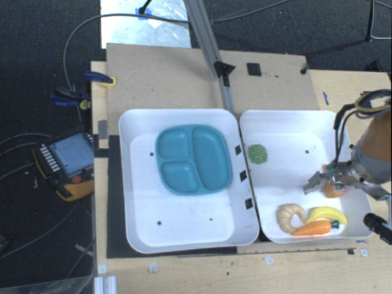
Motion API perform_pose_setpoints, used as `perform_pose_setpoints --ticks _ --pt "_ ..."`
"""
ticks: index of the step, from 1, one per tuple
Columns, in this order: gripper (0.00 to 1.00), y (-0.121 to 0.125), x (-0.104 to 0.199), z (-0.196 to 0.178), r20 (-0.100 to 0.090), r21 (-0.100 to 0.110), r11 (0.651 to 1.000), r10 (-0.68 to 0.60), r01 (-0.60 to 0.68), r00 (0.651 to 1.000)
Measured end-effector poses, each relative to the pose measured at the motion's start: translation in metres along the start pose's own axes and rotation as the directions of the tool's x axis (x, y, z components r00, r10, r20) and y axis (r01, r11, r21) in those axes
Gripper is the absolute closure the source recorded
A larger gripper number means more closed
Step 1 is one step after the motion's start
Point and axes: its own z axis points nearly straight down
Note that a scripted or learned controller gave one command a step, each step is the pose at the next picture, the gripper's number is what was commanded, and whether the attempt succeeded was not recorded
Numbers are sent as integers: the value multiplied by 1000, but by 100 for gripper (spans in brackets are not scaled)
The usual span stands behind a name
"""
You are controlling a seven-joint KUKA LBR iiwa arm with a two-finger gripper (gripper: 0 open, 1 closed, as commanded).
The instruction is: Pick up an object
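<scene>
A: Where is the arm (373, 141)?

B: It reaches in from the right, over the right bin (288, 124). Its gripper (320, 181) hangs low near that bin's right wall, and a small orange object (334, 191) sits right at it.

A: Are the jaws closed on it?

B: I cannot tell; the jaws and the orange object blur together there.

A: What else lies in that bin?

B: A green leafy piece (258, 154) near the left wall, and along the near edge a pale croissant-like piece (289, 215), a banana (326, 213) and a carrot (313, 228), all bunched together.

A: And the left bin (141, 219)?

B: A blue divided plate (194, 158) lies in its far half. Both bins rest on the surface (165, 78).
</scene>
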Motion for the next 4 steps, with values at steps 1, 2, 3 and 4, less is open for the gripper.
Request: perform_pose_setpoints --ticks 1,2,3,4 --pt "0 -9 -5 49 0 -1 1000 0 0 1000" --pt "100 -7 -5 36 2 -7 1000 -1 1 1000" --pt "100 -3 -1 -27 3 -11 1000 -5 5 1000" --pt "100 -1 -1 -71 3 -10 1000 -5 5 1000"
